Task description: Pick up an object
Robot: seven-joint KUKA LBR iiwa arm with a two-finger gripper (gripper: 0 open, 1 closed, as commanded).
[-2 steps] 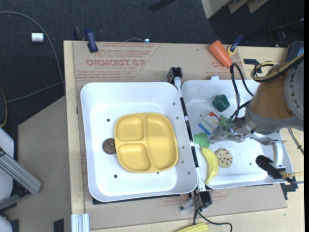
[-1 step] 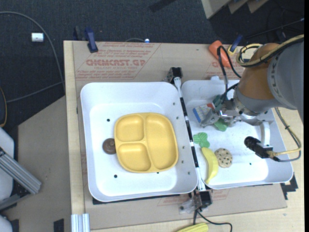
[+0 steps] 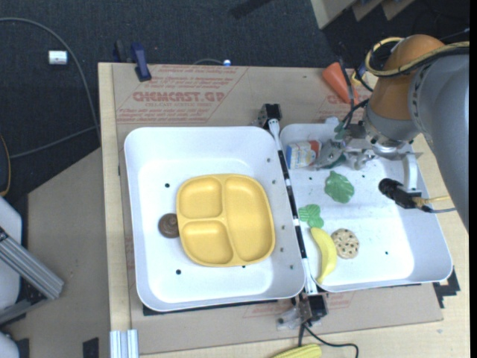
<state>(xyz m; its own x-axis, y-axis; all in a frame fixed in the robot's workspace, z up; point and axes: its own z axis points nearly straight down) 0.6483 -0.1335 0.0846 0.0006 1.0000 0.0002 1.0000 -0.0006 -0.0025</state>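
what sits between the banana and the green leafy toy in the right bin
In the camera view, a small green piece lies between the banana and the green leafy toy.

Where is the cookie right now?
The cookie lies in the right bin, near its front, just right of the banana.

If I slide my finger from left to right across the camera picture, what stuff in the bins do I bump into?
Brown disc → yellow plate → small green piece → banana → cookie → robot's hand, over the far end of the right bin.
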